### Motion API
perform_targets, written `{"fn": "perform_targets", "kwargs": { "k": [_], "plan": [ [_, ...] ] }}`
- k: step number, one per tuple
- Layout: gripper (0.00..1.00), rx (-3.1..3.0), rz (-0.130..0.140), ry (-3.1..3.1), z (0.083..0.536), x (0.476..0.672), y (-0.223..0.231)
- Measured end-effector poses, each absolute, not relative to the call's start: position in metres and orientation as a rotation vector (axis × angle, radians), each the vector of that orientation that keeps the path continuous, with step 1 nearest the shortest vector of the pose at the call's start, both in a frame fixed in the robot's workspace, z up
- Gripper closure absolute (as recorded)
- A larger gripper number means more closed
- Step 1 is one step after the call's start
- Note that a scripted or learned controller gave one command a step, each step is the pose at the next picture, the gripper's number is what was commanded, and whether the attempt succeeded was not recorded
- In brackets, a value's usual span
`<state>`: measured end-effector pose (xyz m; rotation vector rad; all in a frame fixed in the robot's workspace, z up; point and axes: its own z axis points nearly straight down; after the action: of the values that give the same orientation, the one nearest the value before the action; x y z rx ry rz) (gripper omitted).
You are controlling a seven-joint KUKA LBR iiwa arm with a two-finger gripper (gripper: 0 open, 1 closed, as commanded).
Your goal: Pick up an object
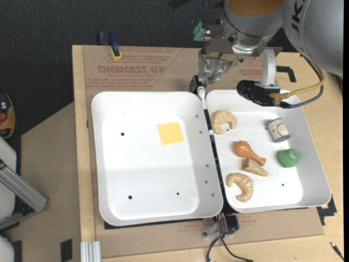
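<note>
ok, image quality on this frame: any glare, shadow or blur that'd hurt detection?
Camera view: the left bin is brighter across its upper half and dimmer toward its near edge, with no blown-out glare; the yellow slice stands out cleanly; items in the right bin are sharp with faint shadows; the gripper at the bins' far edge is small and cluttered, hard to resolve.

"CHEMCAST GP" on brown board

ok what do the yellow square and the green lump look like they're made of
Yellow square: flat and matte with crisp edges, probably thin plastic or foam, like a toy cheese slice. Green lump: smooth and slightly glossy, with a soft highlight, likely moulded plastic or rubber.
</note>
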<state>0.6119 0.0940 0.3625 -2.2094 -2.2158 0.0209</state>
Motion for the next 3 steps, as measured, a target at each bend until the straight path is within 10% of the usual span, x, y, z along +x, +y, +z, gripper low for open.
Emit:
{"fn": "perform_targets", "kwargs": {
  "k": [1, 2, 3],
  "plan": [
    [1.0, -2.212, 0.011, -2.221, 0.318, 0.567, 0.125],
    [1.0, -2.214, 0.012, -2.22, 0.233, 0.603, 0.158],
    [1.0, -2.219, -0.016, -2.231, 0.304, 0.643, 0.213]
  ]
}}
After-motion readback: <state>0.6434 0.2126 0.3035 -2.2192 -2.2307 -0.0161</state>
